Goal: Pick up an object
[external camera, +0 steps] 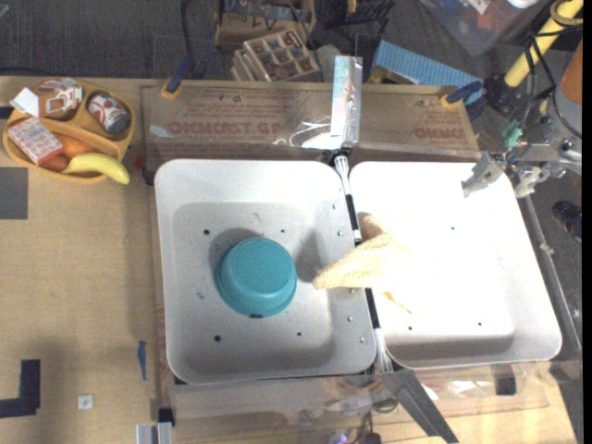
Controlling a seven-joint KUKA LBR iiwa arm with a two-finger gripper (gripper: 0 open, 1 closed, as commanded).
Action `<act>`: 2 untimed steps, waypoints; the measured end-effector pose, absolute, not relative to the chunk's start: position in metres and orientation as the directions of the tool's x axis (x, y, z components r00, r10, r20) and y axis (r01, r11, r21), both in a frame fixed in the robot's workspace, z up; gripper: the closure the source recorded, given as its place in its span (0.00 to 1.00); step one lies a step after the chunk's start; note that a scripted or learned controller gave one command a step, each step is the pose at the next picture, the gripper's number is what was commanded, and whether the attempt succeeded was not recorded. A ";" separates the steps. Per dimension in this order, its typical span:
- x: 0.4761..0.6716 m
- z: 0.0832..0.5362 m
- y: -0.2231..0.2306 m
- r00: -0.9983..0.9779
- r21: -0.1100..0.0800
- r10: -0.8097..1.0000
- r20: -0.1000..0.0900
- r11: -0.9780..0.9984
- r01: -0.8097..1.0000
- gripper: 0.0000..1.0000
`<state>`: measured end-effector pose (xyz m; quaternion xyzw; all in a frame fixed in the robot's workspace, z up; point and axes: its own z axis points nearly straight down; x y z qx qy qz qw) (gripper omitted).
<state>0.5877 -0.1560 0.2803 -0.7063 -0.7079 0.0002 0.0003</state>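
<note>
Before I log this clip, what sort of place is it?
Likely a robotics lab bench: two white bins side by side, a gripper above the right one, cables and crates cluttering the floor behind.

A pale metallic pincer (499, 176) on a grey wrist, with yellow cable behind it

**Two objects in the bins**

A teal bowl (257, 277) lies upside down, its round base upward, on the floor of the left bin (185, 340), near the middle. A pale yellow, cone-shaped object (361, 262), blurred, lies across the divide between both bins, with its pointed end toward the bowl but apart from it.
</note>
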 end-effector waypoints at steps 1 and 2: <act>0.588 0.277 -0.173 0.032 0.002 0.999 -0.001 -0.032 0.999 0.00; 0.548 0.241 -0.068 0.327 -0.005 0.945 0.000 -0.327 0.945 0.00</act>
